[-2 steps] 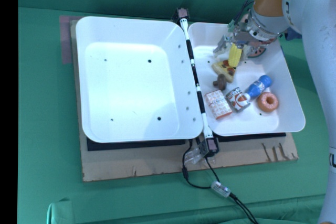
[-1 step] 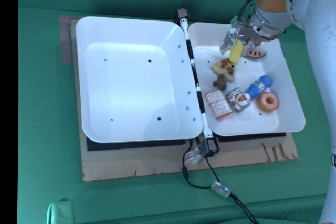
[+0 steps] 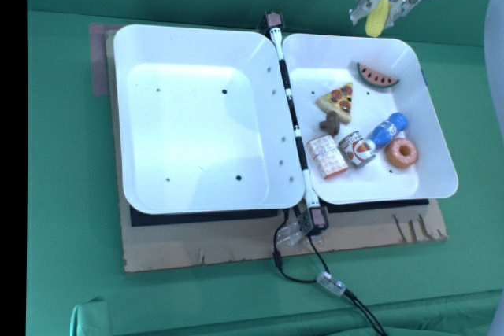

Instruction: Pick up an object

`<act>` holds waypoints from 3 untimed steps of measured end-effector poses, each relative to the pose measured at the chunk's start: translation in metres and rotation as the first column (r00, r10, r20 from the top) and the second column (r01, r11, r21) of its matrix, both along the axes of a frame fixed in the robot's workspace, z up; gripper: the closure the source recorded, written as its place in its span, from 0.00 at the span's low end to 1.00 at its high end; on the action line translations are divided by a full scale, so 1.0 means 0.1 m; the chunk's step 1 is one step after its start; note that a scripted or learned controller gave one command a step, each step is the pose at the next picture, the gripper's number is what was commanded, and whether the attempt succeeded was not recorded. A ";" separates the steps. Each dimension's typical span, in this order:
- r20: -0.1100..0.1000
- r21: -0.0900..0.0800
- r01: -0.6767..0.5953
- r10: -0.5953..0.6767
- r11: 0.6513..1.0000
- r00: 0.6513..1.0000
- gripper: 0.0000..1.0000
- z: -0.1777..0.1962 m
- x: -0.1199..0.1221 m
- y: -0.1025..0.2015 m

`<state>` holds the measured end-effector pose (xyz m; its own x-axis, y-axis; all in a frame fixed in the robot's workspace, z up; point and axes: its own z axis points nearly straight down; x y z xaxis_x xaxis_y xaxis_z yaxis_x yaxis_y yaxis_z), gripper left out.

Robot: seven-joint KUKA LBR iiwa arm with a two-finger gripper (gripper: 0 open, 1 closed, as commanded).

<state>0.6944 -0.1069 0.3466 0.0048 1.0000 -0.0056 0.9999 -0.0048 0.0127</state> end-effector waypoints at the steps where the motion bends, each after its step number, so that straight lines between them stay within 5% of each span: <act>1: -0.001 0.002 0.000 0.000 1.000 1.000 1.00 0.61 0.05 0.64; 2: -0.008 0.004 -0.001 0.001 1.000 1.000 1.00 0.31 0.00 1.35; 3: -0.018 0.001 -0.001 0.001 1.000 1.000 1.00 -0.55 0.07 1.70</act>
<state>0.7012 0.0632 0.2914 0.0033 1.0000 -0.0043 1.0000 -0.0033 -0.0051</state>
